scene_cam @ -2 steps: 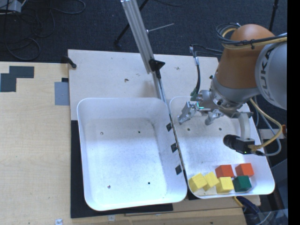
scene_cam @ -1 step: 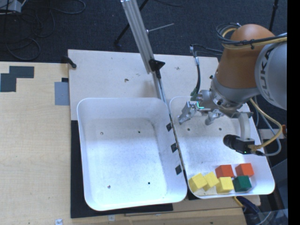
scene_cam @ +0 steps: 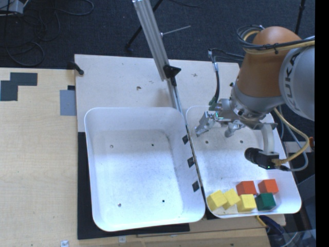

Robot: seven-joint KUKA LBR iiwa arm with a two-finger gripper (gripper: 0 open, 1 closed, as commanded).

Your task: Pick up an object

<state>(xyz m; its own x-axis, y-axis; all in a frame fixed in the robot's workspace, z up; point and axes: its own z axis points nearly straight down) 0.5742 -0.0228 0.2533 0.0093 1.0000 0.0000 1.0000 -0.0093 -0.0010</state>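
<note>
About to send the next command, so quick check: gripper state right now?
Gripper: jaws spread open, holding nothing, hanging over the far end of the right bin, away from the blocks in its near corner.

Light is even and fairly bright over the middle of the frame. The left bin (scene_cam: 139, 169) glares near-white, its floor washed out. The dark floor (scene_cam: 77, 19) across the top sits underexposed. Shadows are soft and short. Focus is slightly soft throughout, with a grainy, low-resolution look.
</note>
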